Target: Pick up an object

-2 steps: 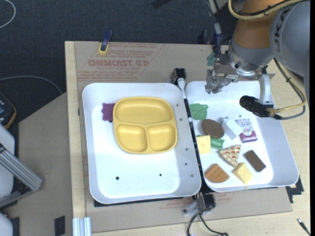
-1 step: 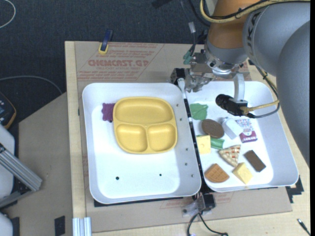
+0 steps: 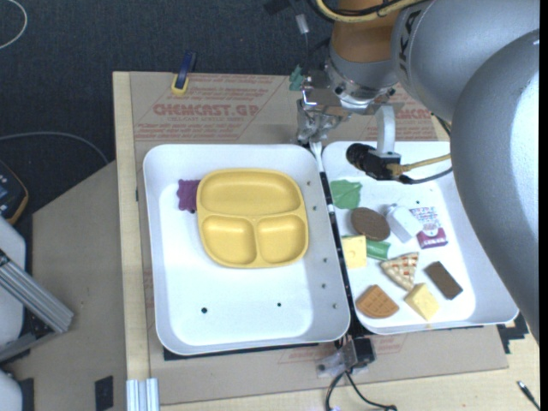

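My gripper (image 3: 312,135) hangs over the far edge of the bins, just above the divider between them, and I see nothing in it. The right bin (image 3: 479,311) holds several toy foods: a green leaf (image 3: 345,193), a round brown cookie (image 3: 370,222), a white packet with a purple label (image 3: 425,224), a yellow cube (image 3: 354,251), a pizza slice (image 3: 401,269), a brown chocolate bar (image 3: 443,279), a tan bread piece (image 3: 377,301) and a yellow cheese wedge (image 3: 421,300). All of them lie nearer the camera than the gripper.
In the left bin (image 3: 248,315) sits a yellow divided tray (image 3: 253,215), with a purple item (image 3: 187,193) tucked at its left side. Both bins rest on a cardboard sheet (image 3: 214,110). The grey arm covers the upper right.
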